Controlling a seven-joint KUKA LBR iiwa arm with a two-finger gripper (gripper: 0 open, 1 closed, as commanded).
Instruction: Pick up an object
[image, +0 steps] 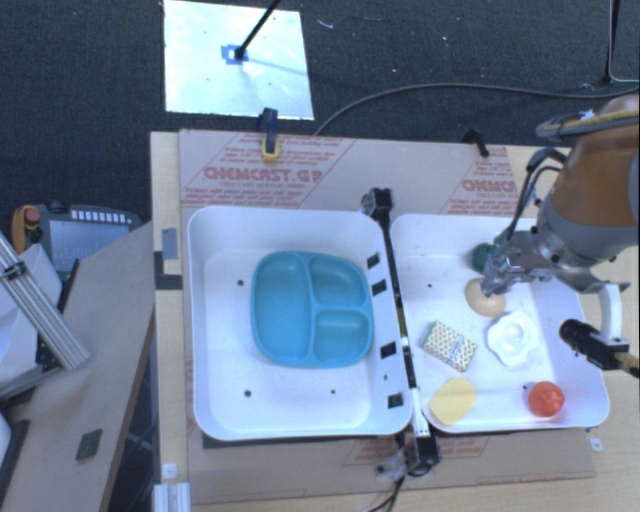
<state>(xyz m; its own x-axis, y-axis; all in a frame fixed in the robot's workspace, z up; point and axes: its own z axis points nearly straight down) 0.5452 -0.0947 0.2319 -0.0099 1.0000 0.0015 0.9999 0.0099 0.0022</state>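
Note:
My gripper (494, 280) hangs low in the right bin (420, 250), at its back middle, right over the top edge of a tan round piece (484, 301). A dark green object (483, 255) lies just behind the gripper, partly hidden by it. In front of the tan piece are a white egg-shaped item (512, 339) and a small patterned box (450, 345). A yellow disc (453, 401) and a red ball-like object (545, 398) lie close to the bin's front wall.
The left bin (215, 300) holds a blue divided plate (310, 308) in its middle. A black-clipped divider (392, 300) separates the two bins. The arm's grey and orange body (595, 190) covers the right bin's back right corner.

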